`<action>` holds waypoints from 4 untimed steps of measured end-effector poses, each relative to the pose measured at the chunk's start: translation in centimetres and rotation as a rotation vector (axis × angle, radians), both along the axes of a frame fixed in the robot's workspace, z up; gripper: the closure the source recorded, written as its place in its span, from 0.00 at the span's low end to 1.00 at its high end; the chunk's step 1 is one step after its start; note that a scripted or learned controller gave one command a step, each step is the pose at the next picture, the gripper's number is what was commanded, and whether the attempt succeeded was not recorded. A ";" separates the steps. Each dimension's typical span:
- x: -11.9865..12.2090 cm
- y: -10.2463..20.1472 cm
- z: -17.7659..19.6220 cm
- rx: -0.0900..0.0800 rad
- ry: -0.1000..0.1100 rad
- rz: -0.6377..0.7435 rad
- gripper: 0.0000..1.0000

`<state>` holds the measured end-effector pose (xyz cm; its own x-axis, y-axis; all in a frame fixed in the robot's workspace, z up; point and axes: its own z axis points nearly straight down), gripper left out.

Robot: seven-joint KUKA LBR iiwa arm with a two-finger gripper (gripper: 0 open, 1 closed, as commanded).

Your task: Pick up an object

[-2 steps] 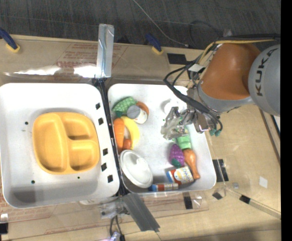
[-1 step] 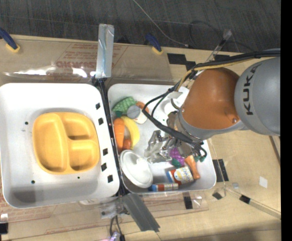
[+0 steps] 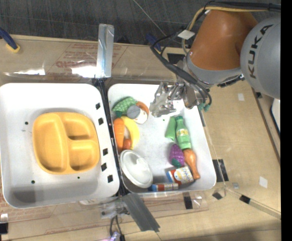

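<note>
My gripper (image 3: 162, 104) hangs over the back of the right bin (image 3: 156, 134), its metal fingers pointing down with nothing seen between them. Just below and right of it lies a green bottle (image 3: 181, 133). Left of the gripper sit a green leafy toy (image 3: 124, 105) and a small grey and orange piece (image 3: 137, 113). A banana (image 3: 132, 131) and a carrot (image 3: 119, 134) lie along the bin's left wall. A purple grape bunch (image 3: 176, 154), an orange carrot-like piece (image 3: 191, 164), a small labelled can (image 3: 180, 175) and a white lidded bowl (image 3: 135, 168) fill the front.
The left bin (image 3: 15, 179) holds a yellow divided plate (image 3: 65, 141). A metal clip (image 3: 105, 49) stands at the back between the bins. Cables (image 3: 171, 64) run from the arm's orange wrist (image 3: 216, 39) over the right bin's back rim.
</note>
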<state>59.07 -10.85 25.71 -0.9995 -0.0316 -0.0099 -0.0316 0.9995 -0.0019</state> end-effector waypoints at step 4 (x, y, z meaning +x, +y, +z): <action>6.9 -0.1 -2.9 0.000 0.001 0.055 1.00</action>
<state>65.94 -10.94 22.77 -0.9962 -0.0869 -0.0092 -0.0869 0.9962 -0.0020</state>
